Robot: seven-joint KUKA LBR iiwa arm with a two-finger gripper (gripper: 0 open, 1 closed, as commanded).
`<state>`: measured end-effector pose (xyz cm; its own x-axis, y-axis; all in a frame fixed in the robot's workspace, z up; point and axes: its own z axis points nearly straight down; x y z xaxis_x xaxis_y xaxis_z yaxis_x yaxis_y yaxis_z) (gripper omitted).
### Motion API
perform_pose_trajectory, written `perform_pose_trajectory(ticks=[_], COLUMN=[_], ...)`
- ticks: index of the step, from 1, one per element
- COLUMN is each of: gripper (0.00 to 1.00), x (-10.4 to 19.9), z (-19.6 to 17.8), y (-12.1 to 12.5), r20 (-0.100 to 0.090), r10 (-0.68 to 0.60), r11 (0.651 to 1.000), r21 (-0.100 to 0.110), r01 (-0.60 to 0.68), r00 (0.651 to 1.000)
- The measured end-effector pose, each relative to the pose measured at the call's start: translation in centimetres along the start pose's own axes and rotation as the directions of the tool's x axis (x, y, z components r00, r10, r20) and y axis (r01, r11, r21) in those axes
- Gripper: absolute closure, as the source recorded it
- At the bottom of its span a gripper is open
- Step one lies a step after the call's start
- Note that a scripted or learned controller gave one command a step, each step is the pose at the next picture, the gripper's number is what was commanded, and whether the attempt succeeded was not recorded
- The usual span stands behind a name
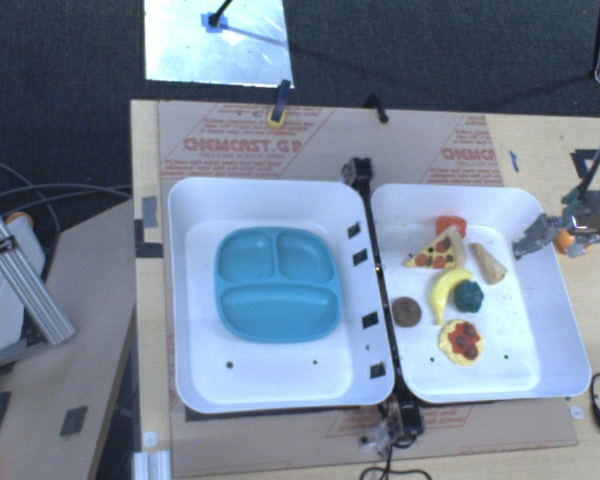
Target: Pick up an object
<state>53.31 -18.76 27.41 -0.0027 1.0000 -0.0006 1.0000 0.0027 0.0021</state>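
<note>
Pincer (532, 238) sits at the right bin's (540, 368) right rim, arm cut off by the frame edge; can't tell its opening. Food toys lie left of it: cone (488, 262) nearest, pizza slice (438, 251) and banana (443, 291) beyond.

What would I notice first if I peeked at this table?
The big blue plate with three sections, sitting alone in the left bin. Next, the bright toy food bunched in the right bin: a pizza slice, a yellow banana and a small round pizza.

Toy food (450, 288) clustered; open right-bin floor (525, 338) alongside
</note>
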Motion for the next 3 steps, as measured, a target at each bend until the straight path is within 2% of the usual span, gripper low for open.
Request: perform_pose_trajectory(ticks=[1, 2, 3], gripper=[0.0, 0.0, 0.0], x=[3.5, 8.8, 20.1], z=[6.2, 17.5, 8.4], y=[-4.9, -4.5, -4.4], r20=[-0.004, 0.008, -0.002], r10=[0.001, -0.002, -0.009], r11=[1.0, 1.0, 1.0], r21=[0.008, -0.01, -0.009], r01=[-0.001, 0.002, 0.009], r00=[1.0, 1.0, 1.0])
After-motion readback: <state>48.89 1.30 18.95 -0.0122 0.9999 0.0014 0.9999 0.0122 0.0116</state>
